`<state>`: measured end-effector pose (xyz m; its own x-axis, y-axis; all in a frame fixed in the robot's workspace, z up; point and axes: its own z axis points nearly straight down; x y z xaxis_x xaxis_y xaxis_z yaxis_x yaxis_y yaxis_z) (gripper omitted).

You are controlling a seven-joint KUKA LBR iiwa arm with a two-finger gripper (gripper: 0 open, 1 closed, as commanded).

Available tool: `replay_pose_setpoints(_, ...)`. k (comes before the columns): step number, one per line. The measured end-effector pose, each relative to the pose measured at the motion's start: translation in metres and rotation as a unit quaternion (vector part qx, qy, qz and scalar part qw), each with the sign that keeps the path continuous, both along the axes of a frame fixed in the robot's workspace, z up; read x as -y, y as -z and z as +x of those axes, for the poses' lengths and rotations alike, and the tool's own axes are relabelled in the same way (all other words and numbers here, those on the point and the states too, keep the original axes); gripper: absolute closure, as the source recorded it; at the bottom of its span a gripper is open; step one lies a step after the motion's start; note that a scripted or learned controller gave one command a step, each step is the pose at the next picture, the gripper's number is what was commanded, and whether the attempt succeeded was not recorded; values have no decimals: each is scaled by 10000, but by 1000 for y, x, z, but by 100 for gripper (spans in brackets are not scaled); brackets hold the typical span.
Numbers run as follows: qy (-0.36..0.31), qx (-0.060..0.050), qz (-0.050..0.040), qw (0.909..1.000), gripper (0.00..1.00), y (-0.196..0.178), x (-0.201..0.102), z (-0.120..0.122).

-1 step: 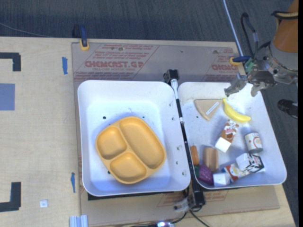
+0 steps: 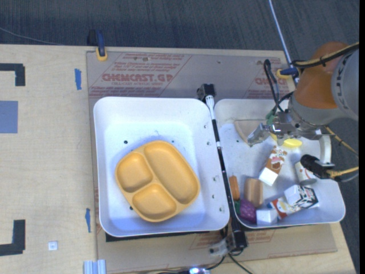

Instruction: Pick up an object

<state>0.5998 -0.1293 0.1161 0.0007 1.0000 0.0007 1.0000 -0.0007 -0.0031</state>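
My gripper hangs over the back part of the right bin, reaching in from the right on the grey arm with the orange band. Just in front of it lies a small bottle with a yellow cap and an orange-brown label. A white cube rests against the bottle's lower end. Nothing shows as held. Toward the front of this bin lie a brown block, a purple bunch, an orange stick, a small white block and a white-and-red carton.
The left bin holds a yellow divided plate in its front half. A black clamp sits at the back between the two bins. The bins stand on a brown board on the pale bench.
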Motion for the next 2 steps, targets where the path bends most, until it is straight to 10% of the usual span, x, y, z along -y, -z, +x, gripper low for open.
replay_pose_setpoints(2,-9,81,-17,10000,0,27,25,-45)
